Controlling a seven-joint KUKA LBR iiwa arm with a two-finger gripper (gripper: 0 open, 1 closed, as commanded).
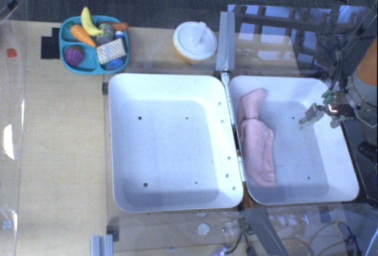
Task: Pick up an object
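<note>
A crumpled pink cloth [257,138] lies along the left side of the right bin [339,187], close to the divider between the bins. My gripper [322,118] hovers over the right part of that bin, near its right wall and well apart from the cloth. Its fingers are spread open with nothing between them. The grey arm with its orange band [366,75] comes in from the right edge.
The left bin [171,137] sits beside the right one. Behind it stand a blue divided tray [93,43] of toy food and a white lidded bowl [195,41]. A clear-panelled frame [289,33] rises behind the right bin.
</note>
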